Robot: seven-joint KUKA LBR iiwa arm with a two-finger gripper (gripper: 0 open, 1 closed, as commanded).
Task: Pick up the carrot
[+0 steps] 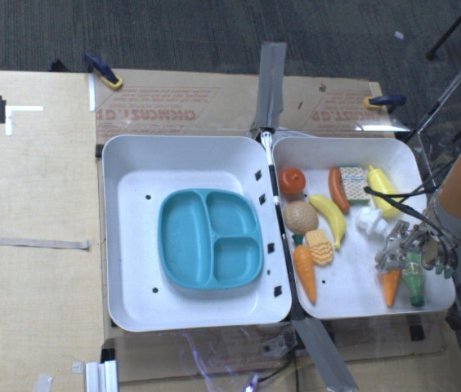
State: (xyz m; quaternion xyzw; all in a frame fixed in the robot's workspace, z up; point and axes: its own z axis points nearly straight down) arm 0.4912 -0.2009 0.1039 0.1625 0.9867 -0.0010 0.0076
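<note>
claw point(396, 250) state: cannot tell | carrot point(390, 287) just below claw, long axis near vertical, tip down

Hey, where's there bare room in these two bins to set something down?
Left bin: bare floor rings the blue divided plate, widest along its left wall. Right bin: one open patch between the banana and the gripper, reaching the front wall. It is crowded along the divider, where tomato, waffle and carrot cluster.
</note>
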